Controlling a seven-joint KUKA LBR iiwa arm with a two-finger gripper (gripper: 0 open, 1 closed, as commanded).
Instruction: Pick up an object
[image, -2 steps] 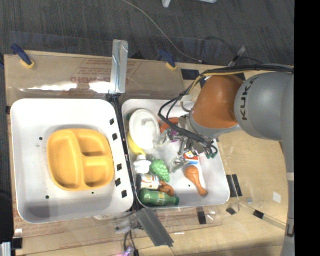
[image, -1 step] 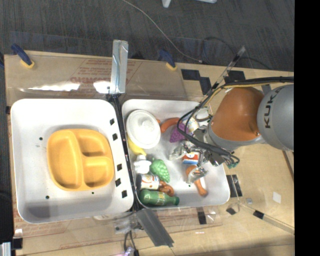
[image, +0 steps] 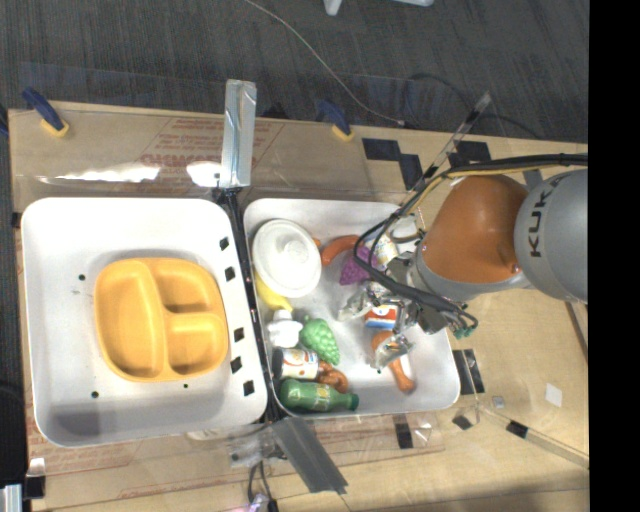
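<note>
On the counter (image: 120, 135), the left bin (image: 50, 230) holds a yellow divided tray (image: 160, 318), lying a little askew near the bin's centre. The right bin (image: 440, 385) is crowded. A white round lid (image: 287, 254) sits by its upper left corner. Below it, along the left wall, are a green grape cluster (image: 322, 340) and a green bottle (image: 318, 397); the bottle lies on its side along the bottom edge, its long axis running left to right, neck toward the right. A purple grape bunch (image: 352, 268) rests near the top edge, and an orange carrot-like piece (image: 400, 374) lies toward the lower right corner. The arm (image: 545, 235) reaches in from the right, its orange band over the bin's right edge, wrist angled down and left. The fingers (image: 385, 318) sit low among the toys at mid-bin; I cannot tell whether they are spread or pinching anything.
</note>
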